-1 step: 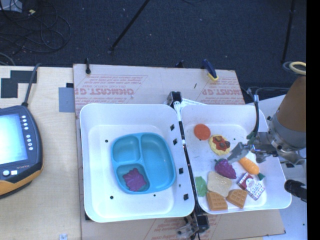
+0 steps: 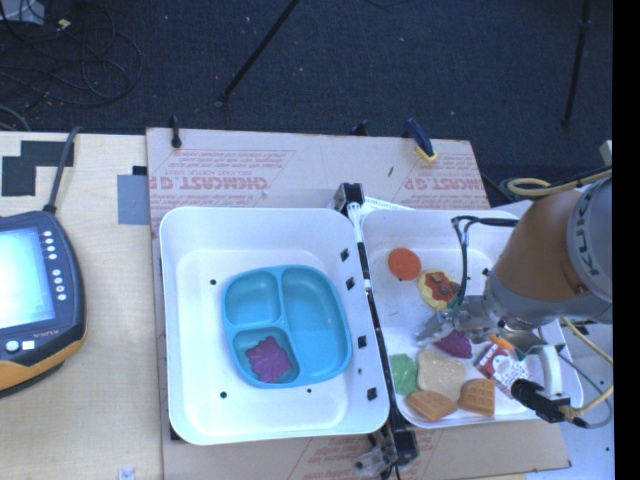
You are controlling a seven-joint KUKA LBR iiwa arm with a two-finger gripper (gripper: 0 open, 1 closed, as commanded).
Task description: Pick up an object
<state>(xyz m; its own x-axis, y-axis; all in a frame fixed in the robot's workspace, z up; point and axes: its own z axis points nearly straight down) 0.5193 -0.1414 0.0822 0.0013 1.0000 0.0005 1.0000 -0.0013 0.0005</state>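
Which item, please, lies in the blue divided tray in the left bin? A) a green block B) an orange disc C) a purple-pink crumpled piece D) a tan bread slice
C: the purple-pink crumpled piece sits in the near-left compartment of the blue divided tray, while the disc, block and bread lie in the right bin.

A dark blue-black carpeted floor (image 2: pixel 300 58) fills the top of the camera view, with thin black cables (image 2: pixel 70 58) looping across its left part and slim black stand legs (image 2: pixel 265 43) slanting over it. Below lies a pale plywood bench top (image 2: pixel 95 408), which bears a brown cardboard sheet printed with red lettering (image 2: pixel 225 173). The light is even and bright.
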